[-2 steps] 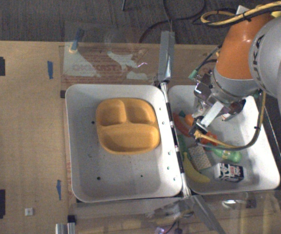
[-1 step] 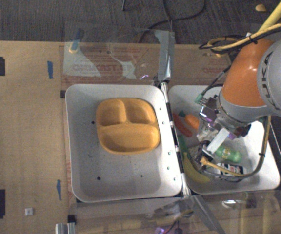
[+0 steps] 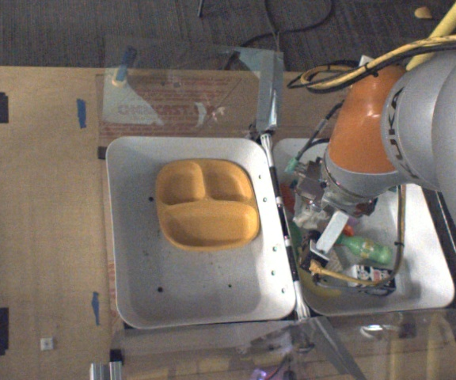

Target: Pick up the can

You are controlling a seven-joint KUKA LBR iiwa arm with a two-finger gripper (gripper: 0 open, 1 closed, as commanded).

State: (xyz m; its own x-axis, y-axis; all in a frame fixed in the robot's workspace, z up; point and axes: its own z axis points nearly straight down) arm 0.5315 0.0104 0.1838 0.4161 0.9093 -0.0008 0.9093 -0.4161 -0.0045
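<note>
My gripper (image 3: 313, 218) hangs low over the left part of the right bin (image 3: 430, 287), under the grey and orange wrist (image 3: 362, 145). The wrist and its mount cover the fingers. The arm hides most of what lies beneath it in that bin. A green bottle (image 3: 366, 249) lies on its side just right of the gripper. A yellow-green rounded object (image 3: 328, 285) sits below it at the bin's front, and a small printed item (image 3: 364, 273) rests beside that.
The left bin (image 3: 133, 267) holds an orange divided plate (image 3: 207, 203) in its upper middle. A red object (image 3: 289, 193) peeks out at the right bin's left wall. The divider between the bins (image 3: 279, 228) runs close to the gripper's left.
</note>
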